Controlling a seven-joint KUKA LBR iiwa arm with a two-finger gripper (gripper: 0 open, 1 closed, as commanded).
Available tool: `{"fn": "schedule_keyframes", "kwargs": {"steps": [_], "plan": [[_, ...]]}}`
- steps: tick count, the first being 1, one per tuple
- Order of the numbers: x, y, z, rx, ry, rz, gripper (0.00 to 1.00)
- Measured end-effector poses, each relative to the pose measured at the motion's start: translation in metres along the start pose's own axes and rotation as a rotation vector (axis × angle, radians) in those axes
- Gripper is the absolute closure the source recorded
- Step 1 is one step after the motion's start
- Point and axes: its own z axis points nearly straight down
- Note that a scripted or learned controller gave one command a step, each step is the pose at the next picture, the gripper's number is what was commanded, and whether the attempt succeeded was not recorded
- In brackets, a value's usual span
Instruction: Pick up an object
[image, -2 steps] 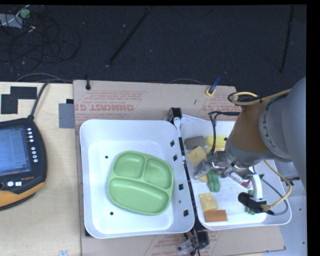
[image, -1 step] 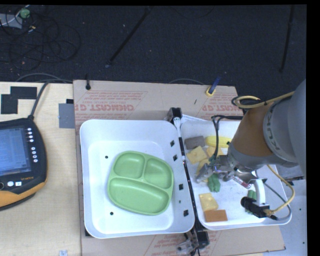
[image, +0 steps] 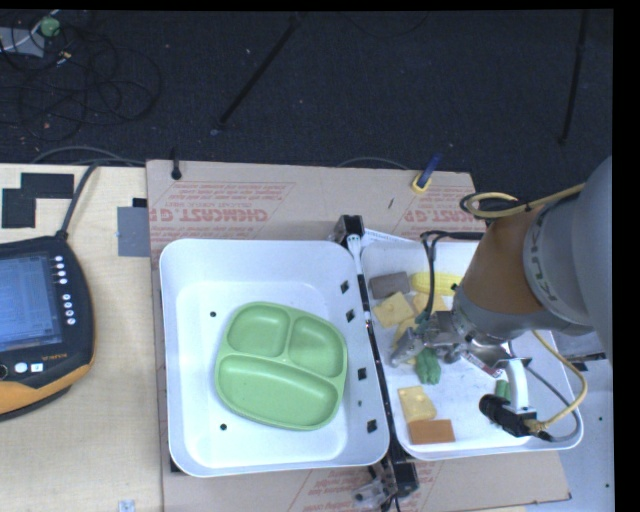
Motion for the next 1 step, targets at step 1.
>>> {"fn": "schedule_keyframes", "kwargs": {"steps": [1], "plan": [[0.0056, -0.0137, -0.0001, -0.001, 0.001, 0.003, 0.0]]}}
